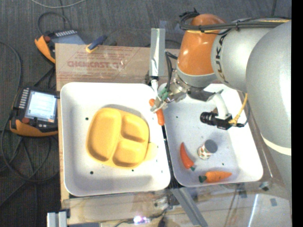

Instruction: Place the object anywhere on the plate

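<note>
1. The two-finger gripper (159,103) is hovering over the bins' shared rim, clamping a small orange plastic carrot (160,115).
2. The yellow sectioned plastic plate (119,137) is sitting at its eight o'clock in the left white bin (71,174).
3. Cables are trailing across dark carpet (28,13).

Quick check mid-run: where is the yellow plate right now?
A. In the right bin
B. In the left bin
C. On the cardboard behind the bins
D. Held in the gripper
B: the plate lies flat in the left bin, while the gripper is over the divide between the bins.
</note>
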Tool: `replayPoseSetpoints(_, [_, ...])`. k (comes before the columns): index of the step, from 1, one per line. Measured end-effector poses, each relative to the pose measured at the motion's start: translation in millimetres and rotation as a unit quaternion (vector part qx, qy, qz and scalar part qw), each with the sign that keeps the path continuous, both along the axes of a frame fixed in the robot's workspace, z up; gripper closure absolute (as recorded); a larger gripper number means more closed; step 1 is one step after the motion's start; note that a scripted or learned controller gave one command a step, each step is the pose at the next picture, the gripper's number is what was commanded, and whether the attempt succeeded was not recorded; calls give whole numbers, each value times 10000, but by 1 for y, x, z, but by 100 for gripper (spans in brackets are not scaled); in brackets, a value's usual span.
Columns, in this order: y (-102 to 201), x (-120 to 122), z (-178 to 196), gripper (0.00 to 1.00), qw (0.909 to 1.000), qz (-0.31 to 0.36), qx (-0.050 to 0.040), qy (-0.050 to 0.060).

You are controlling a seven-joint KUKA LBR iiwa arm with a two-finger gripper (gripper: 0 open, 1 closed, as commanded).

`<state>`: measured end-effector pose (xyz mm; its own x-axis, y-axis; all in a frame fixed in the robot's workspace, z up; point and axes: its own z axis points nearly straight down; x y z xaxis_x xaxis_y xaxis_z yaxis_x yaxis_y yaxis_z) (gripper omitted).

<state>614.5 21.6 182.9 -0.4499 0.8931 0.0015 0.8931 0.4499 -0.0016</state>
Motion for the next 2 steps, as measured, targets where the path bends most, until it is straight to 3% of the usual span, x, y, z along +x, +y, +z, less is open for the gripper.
replayPoseSetpoints(1, [84, -35, 0, 100, 9975, 705, -2, 2])
replayPoseSetpoints(2, [84, -35, 0, 0, 9975, 701, -1, 1])
